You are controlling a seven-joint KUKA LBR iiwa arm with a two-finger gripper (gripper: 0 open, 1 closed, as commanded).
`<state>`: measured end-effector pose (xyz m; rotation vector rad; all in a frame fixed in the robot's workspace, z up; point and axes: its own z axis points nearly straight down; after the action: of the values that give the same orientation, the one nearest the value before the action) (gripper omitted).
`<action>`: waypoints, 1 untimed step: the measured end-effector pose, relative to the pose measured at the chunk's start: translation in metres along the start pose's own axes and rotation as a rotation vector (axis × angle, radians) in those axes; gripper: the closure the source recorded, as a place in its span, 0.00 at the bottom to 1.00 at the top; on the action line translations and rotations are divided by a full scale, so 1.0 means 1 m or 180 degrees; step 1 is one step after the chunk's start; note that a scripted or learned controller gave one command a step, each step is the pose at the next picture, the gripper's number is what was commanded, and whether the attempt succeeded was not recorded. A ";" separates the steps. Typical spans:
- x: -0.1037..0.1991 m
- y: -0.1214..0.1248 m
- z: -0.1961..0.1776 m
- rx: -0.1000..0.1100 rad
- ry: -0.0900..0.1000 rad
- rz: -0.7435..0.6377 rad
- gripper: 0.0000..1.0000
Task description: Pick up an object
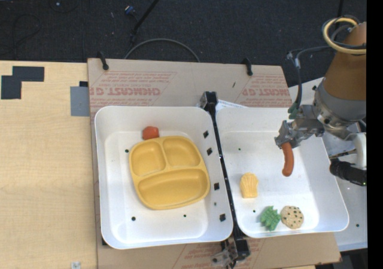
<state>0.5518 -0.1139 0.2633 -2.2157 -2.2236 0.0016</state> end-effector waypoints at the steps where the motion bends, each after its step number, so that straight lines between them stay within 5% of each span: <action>1: 0.046 0.008 0.016 0.0007 0.0001 0.0002 1.00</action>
<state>0.5599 -0.0683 0.2477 -2.2149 -2.2216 0.0037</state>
